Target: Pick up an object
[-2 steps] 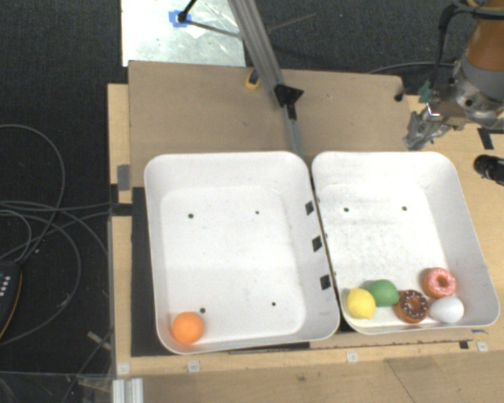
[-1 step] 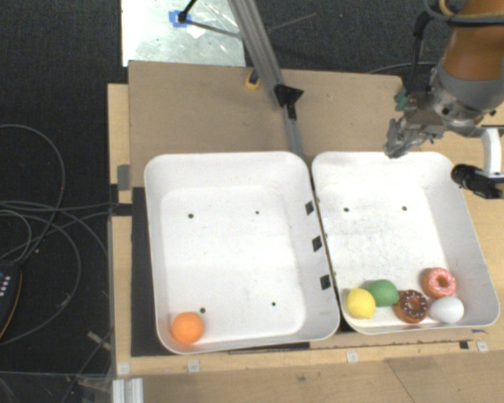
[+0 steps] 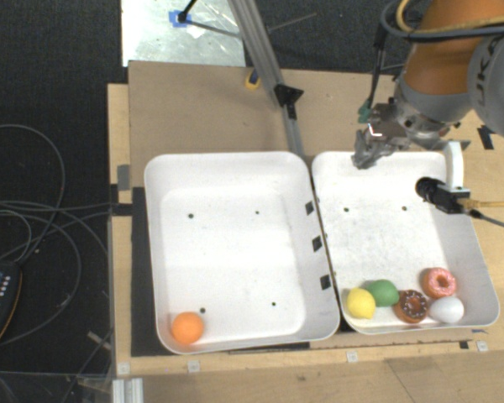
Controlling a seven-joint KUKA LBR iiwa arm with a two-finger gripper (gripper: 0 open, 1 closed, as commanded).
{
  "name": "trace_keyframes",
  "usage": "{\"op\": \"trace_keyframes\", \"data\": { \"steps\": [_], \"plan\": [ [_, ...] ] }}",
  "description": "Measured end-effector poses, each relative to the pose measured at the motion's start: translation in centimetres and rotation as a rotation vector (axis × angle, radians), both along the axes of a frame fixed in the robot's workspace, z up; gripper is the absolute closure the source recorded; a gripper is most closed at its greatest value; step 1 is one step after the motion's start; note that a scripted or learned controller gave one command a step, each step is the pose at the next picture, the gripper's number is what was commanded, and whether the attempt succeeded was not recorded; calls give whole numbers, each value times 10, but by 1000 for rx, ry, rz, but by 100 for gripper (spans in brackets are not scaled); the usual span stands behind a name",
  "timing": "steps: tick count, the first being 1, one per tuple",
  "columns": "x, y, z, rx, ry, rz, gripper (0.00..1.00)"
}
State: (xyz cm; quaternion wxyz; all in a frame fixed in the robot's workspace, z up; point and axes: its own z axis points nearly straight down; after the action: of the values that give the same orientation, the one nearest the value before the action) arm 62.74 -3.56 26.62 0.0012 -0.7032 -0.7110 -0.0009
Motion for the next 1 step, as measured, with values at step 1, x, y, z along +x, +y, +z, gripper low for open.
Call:
{"op": "trace_keyframes", "data": {
  "steps": [1],
  "plan": [
    [-14, 52, -19, 0, 1, -1, 100]
  ]
}}
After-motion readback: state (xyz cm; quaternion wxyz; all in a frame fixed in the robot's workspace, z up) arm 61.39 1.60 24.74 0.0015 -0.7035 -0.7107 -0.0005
